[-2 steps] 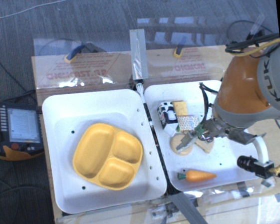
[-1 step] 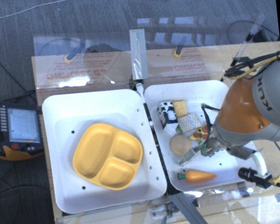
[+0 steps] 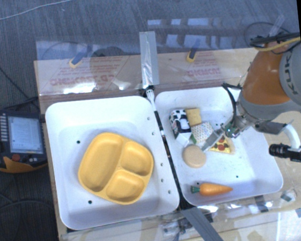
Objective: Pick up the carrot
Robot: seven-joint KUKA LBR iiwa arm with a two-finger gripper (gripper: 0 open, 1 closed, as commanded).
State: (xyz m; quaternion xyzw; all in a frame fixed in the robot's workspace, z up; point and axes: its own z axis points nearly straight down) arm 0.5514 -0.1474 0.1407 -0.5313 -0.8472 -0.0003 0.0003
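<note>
The carrot (image 3: 214, 189), orange with a small green top at its left end, lies on the floor of the right bin (image 3: 265, 177) near the front wall. My gripper (image 3: 213, 139) hangs over the middle of that bin, above and behind the carrot, well apart from it. Its tips point left over a cluster of toy foods. The arm's orange band (image 3: 264, 80) rises to the right.
Under and around the gripper sit a pizza slice (image 3: 221, 147), a round tan cookie (image 3: 194, 156), a cracker (image 3: 194, 116), a black-and-white toy (image 3: 180, 122) and a pale patterned piece (image 3: 201, 132). The left bin (image 3: 59, 127) holds a yellow divided plate (image 3: 117, 166).
</note>
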